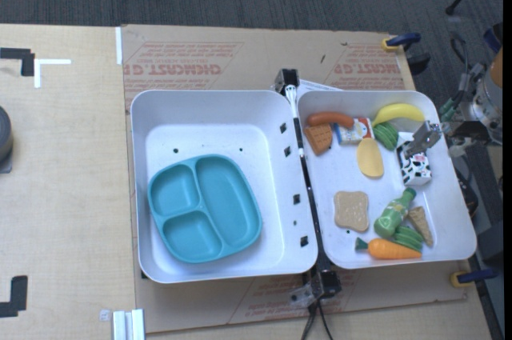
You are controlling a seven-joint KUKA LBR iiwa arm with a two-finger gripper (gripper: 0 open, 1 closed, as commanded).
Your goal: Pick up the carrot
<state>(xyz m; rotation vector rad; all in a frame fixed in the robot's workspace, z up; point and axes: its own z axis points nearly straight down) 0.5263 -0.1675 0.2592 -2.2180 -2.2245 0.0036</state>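
Carrot [394,250] lies at the near edge of the right bin [448,170].

Just beyond it sit a green bottle [395,214] and a bread slice [351,210]; the teal divided plate [205,207] fills the left bin [140,170]. Farther back, the tool [422,140] hovers near the banana [399,114]; whether its fingers are apart or together, I cannot tell.

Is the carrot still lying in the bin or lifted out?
Lying in the bin: the carrot rests flat at the right bin's near edge.
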